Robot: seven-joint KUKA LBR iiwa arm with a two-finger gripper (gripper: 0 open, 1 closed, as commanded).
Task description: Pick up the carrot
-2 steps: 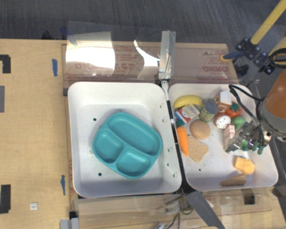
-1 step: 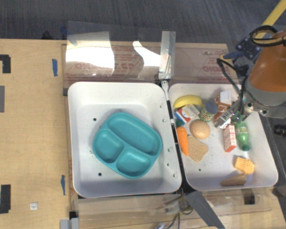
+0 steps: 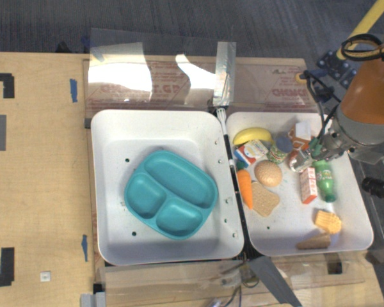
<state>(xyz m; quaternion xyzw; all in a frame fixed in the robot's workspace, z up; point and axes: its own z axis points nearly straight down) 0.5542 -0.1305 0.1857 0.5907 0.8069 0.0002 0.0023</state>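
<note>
Carrot (image 3: 244, 188) lay at right bin's (image 3: 358, 235) left wall, beside bread slice (image 3: 265, 201). Prob. light, rigid, smooth plastic; grip mid-body across width. Tool (image 3: 299, 161) well apart; opening: can't tell.

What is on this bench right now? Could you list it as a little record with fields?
left bin: holds a teal divided tray
right bin: holds toy foods
carrot: lies at the right bin's left edge, beside the egg and bread slice
banana: near the back
green bottle: right side
gripper: over the right bin, away from the carrot
</note>
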